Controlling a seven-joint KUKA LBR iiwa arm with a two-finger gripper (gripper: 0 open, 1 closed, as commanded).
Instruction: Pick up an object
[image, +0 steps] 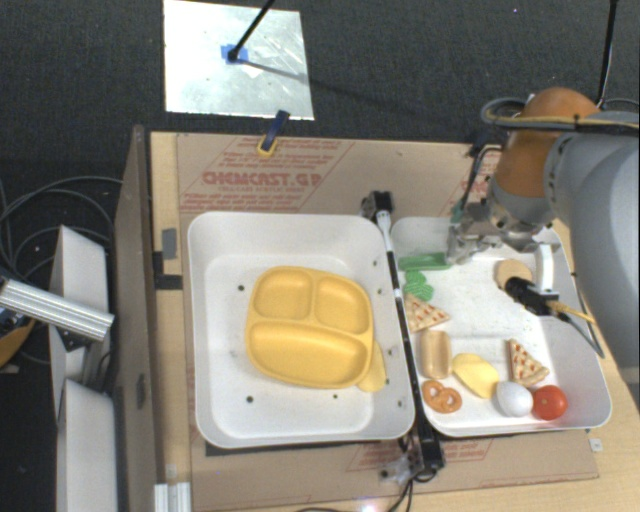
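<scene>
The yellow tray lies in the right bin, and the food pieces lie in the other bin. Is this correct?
Not quite. The camera view shows the yellow tray in the left bin. The food pieces, such as the tomato and the egg, lie in the right bin.
</scene>
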